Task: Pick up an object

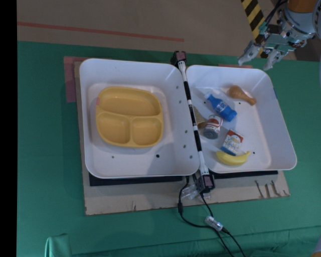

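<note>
Hovering with fingers spread apart: the hand, gripping nothing, touching nothing, hanging above the right bin's far rim.

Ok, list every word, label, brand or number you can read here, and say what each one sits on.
No text is legible in this view.
Blue bottle: white label, print too small to read.
Can: red and white label, blurred.
Small carton: red, white and blue printing, unreadable.
Yellow and black hazard stripes on the floor: a pattern, no words.
</note>
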You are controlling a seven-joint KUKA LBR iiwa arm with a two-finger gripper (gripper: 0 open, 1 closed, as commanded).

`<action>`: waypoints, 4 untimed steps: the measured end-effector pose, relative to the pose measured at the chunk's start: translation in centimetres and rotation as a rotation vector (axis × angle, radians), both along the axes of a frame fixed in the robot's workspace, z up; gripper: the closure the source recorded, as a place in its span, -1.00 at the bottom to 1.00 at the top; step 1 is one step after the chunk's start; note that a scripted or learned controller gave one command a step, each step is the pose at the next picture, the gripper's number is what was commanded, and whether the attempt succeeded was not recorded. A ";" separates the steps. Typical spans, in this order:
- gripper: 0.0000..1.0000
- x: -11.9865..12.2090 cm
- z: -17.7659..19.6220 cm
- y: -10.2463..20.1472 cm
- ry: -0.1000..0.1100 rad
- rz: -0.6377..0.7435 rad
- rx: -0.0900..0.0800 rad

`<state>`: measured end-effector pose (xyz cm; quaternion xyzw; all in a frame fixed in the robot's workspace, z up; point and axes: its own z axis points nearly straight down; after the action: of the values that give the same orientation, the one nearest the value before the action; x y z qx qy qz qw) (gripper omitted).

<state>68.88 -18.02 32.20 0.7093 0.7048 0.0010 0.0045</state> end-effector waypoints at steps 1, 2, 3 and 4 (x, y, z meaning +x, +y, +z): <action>-1.00 1.0 -11.6 1.5 0.010 0.002 -0.005; 1.00 1.3 -9.9 1.8 0.003 -0.001 0.006; -1.00 1.2 -9.9 1.6 0.004 -0.002 0.001; -1.00 -0.7 -13.6 1.0 -0.002 0.001 -0.005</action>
<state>68.19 -17.05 18.63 0.7089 0.7053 0.0001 0.0068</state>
